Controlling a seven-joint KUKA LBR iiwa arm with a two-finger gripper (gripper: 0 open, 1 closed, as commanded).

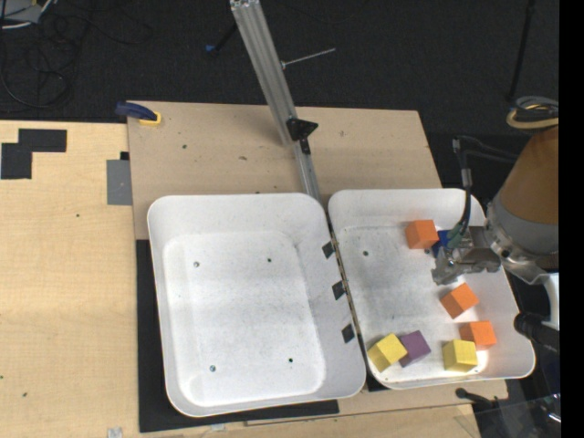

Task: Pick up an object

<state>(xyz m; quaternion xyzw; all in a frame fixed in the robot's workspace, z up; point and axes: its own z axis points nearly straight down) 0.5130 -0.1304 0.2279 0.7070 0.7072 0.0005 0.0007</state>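
Note:
My gripper (449,272) hangs low over the right bin (392,245), near its right side. An orange block (421,234) lies just up and left of it, with a small blue piece (444,239) beside that block. Another orange block (459,299) sits directly below the gripper. Lower in the bin lie a third orange block (480,334), two yellow blocks (387,350) (459,355) and a purple block (415,345). Nothing shows between the fingers.
The left bin (242,304) stands beside the right one, with black clips along the shared rim. A slanted aluminium rail (269,71) rises behind the bins. The arm's orange band (534,176) sits at the right edge.

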